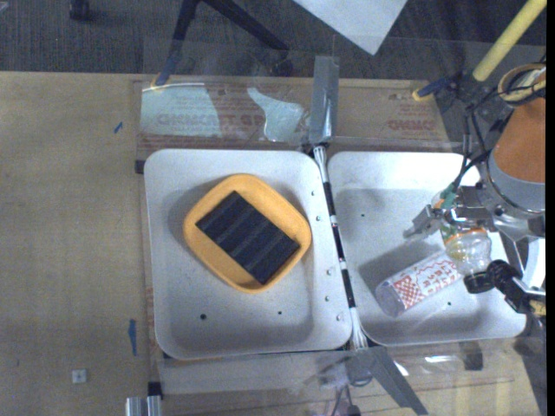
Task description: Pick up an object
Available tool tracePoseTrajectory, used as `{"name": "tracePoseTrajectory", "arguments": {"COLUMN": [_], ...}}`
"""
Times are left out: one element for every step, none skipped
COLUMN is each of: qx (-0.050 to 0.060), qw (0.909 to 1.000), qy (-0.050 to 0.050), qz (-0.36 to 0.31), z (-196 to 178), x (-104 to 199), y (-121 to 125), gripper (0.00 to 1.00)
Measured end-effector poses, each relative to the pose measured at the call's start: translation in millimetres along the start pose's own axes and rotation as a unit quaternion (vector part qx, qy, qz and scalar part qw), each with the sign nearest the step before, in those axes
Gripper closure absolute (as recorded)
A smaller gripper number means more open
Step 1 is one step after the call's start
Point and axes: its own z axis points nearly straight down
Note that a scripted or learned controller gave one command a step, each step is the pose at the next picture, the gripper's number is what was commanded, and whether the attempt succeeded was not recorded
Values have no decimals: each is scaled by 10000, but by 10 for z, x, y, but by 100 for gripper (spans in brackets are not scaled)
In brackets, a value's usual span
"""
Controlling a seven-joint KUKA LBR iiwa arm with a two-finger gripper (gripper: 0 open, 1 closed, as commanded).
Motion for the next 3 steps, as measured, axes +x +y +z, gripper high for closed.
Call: {"name": "tracePoseTrajectory", "arguments": {"qx": [-32,-37,-24], "qw": [9999,9998,9967], "qy": [-5,-12,-14], "qz": [166,177,-815], "z": [1425,1336,552], "x": [-3,-14,149], "y": [172,170,912], "gripper": [0,100,100]}}
